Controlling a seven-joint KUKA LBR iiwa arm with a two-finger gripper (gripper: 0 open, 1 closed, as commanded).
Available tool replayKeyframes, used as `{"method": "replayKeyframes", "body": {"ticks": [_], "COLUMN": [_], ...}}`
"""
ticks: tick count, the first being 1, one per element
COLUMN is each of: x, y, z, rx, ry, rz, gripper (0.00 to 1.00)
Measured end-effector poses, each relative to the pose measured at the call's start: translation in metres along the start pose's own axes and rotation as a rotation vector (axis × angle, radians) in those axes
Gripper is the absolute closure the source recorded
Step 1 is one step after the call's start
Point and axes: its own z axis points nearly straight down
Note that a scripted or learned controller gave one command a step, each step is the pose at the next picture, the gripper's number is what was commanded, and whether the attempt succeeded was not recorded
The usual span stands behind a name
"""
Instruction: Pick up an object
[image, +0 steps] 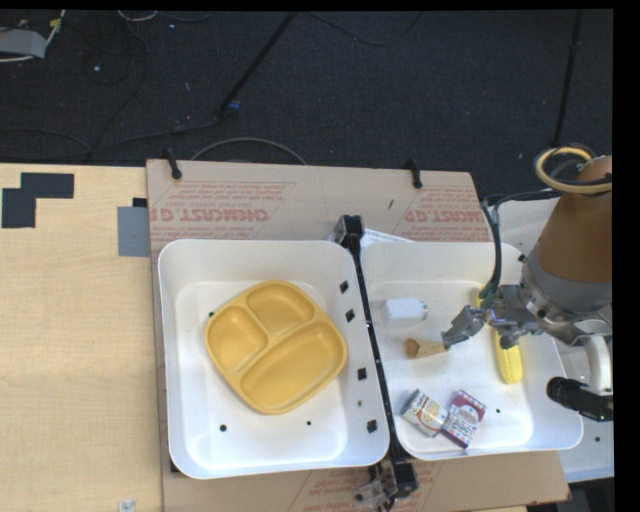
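Note:
My gripper (483, 326) hangs over the middle of the right bin (560, 436), on the grey arm with its orange band (583, 231) coming in from the right. A yellow oblong object (509, 361) lies just below and right of the gripper. A small brown piece (424, 348) lies just left of it, and a white block (405, 309) sits further up and left. Two small packets, one white (424, 412) and one dark red (463, 418), lie near the bin's front edge. Nothing is visibly held.
The left bin (190, 420) holds a yellow divided plate (276, 345). A black divider (362, 340) runs between the bins. Cardboard (300, 205) lies under both bins, and a wooden bench top (70, 340) extends to the left.

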Motion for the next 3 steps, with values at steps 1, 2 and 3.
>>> {"method": "replayKeyframes", "body": {"ticks": [1,2,3], "x": [0.0,-0.01,-0.015], "y": [0.003,0.0,0.003], "z": [-0.007,0.048,0.109], "rx": [-0.012,-0.007,-0.007], "ry": [-0.002,-0.001,0.0], "rz": [-0.002,-0.001,-0.001], "gripper": [0.0,0.0,0.0]}}
